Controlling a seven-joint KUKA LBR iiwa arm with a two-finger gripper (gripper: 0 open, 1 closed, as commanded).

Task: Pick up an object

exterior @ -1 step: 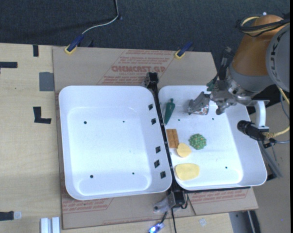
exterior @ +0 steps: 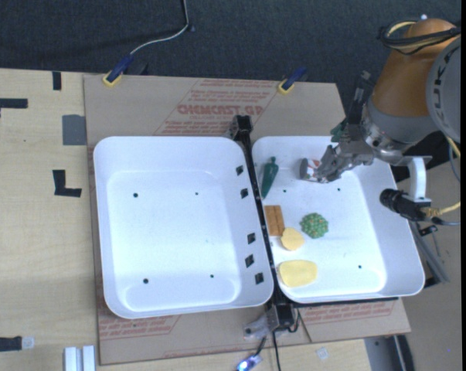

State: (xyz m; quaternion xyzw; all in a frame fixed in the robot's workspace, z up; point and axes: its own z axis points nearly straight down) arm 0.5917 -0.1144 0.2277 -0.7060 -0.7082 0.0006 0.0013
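The right bin (exterior: 372,273) holds a dark green pepper-like piece (exterior: 269,175) by its left wall, an orange-brown cracker (exterior: 275,220), a small yellow lump (exterior: 292,239), a larger yellow piece (exterior: 297,273) and a green broccoli floret (exterior: 314,225). My gripper (exterior: 314,171) hangs over the upper middle of this bin, reaching in from the right, above and right of the cracker. Its tips are small and dark from this angle.
The left bin (exterior: 109,207) lies beside the right one, with a black divider (exterior: 250,207) of clips between them. Both rest on a cardboard sheet (exterior: 209,107). A black knob (exterior: 395,200) on the arm overhangs the right bin's right rim.
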